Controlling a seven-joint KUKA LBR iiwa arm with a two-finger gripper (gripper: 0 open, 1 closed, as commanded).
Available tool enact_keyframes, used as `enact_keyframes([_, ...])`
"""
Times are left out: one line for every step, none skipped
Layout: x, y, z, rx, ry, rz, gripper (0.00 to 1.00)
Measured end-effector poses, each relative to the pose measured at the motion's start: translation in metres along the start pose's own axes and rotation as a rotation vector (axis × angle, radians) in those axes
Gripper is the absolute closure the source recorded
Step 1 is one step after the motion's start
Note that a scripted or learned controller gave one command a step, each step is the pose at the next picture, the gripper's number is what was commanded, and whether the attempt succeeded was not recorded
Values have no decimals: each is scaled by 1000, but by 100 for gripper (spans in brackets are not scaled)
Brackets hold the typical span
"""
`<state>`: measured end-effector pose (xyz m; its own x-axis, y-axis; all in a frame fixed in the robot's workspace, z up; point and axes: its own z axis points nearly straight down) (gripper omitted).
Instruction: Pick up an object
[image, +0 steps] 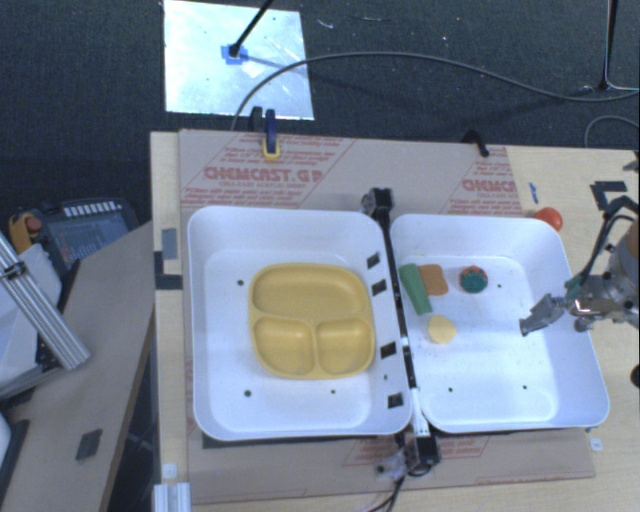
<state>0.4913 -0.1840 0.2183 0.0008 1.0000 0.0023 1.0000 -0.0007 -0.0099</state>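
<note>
- Over the right bin's right-hand side hangs the gripper, its tip towards the middle of that bin; nothing sits between its fingers, and whether they are spread or pressed together I cannot tell at this size.
- Nearest to it, well apart to the left, lies a small pale yellow piece on the bin floor, looking like toy food: probably light and stiff, perhaps smooth, so a pinch across its middle seems safest.
- Farther up and left sits a round green-and-red piece, likely to roll if nudged; taking it squarely from above would suit it.
- Beside that, an orange block touches or nearly touches a green stick lying close to the bin's left wall; the stick is best gripped across its narrow width, though the crowding could spoil a clean hold.
- Beyond the divider, the left bin carries a yellow sectioned tray, broad and shallow, judged awkward for two fingers except by its rim.
</note>
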Motion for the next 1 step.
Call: enact_keyframes([1,3,-6,-11,-3,-4,0])
